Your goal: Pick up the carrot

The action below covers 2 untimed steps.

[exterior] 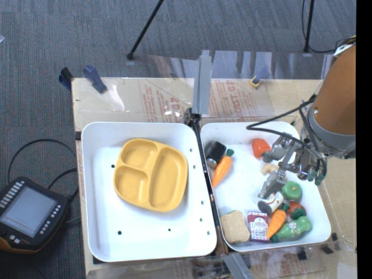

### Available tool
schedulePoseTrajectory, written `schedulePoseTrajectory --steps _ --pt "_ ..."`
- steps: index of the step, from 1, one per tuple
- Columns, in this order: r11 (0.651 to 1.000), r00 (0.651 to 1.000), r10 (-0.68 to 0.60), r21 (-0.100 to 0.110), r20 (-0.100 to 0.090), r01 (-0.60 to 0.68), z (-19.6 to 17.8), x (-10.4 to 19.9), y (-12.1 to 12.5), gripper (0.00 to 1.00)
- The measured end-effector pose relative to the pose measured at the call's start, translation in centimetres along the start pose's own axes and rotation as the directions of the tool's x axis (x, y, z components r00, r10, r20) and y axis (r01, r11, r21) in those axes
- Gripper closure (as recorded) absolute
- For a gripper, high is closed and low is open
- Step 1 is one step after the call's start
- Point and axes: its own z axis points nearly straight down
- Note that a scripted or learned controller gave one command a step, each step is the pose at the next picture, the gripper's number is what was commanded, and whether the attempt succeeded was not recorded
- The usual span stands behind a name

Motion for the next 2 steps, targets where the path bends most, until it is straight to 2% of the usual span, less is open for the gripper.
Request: schedulePoseTrajectory --steps 1,2 --pt "0.992 0.991 -0.13 0.003 -0.015 0.13 7.5 -3.3 2.1 0.0" --pt "0.932 0.932 -0.362 -0.001 -0.013 0.362 15.6 -10.5 3.6 0.0"
